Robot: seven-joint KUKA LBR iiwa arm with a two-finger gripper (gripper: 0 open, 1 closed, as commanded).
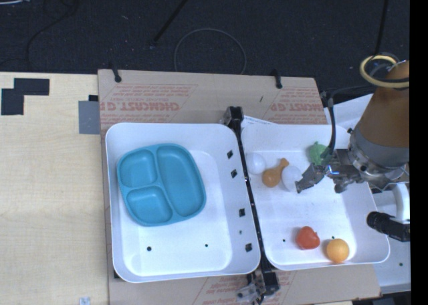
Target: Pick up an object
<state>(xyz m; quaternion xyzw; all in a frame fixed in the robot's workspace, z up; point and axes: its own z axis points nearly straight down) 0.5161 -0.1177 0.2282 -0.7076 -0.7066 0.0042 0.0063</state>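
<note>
The right bin (361, 220) holds several small objects. A tan pear-shaped piece (273, 176) lies next to a white round piece (291, 177), and a small white ball (256, 162) sits near the divider. Against the far side is a green object (317, 152). Near the front lie a red object (307, 237) and an orange ball (337, 250). My gripper (325, 180) hangs over the middle of the right bin, just right of the white round piece and below the green object. It is open, with its fingers spread and nothing between them.
The left bin (127, 257) carries a blue divided plate (161, 184). A black divider (245, 196) runs between the bins. The arm's grey and orange body (388, 123) comes in over the right bin's far right corner.
</note>
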